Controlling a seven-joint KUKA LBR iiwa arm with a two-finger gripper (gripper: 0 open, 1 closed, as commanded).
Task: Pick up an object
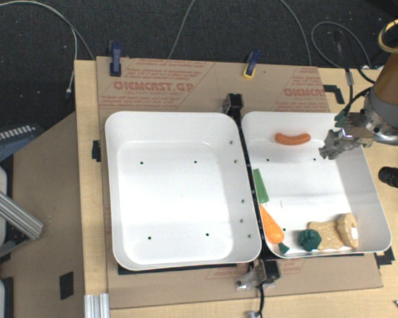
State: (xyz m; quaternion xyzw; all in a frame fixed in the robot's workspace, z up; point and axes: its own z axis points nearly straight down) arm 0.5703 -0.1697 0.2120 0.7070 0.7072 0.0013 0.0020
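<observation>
My gripper point(333, 146) hangs over the far right part of the right bin point(358, 177), just right of an orange sausage-shaped toy point(292, 138). Nothing shows between its fingers. Along the bin's left wall lies a green stick point(260, 185), and below it an orange carrot point(272, 226). At the near edge sit a dark green lump point(310, 239), a tan bone-shaped piece point(328, 235) and a tan bread-like piece point(348, 229).
The left bin point(179, 191) stands beside the right one on a cardboard sheet point(152, 85). Blue and yellow clamps point(115, 58) hold the sheet's far edge. Cables run across the dark floor behind.
</observation>
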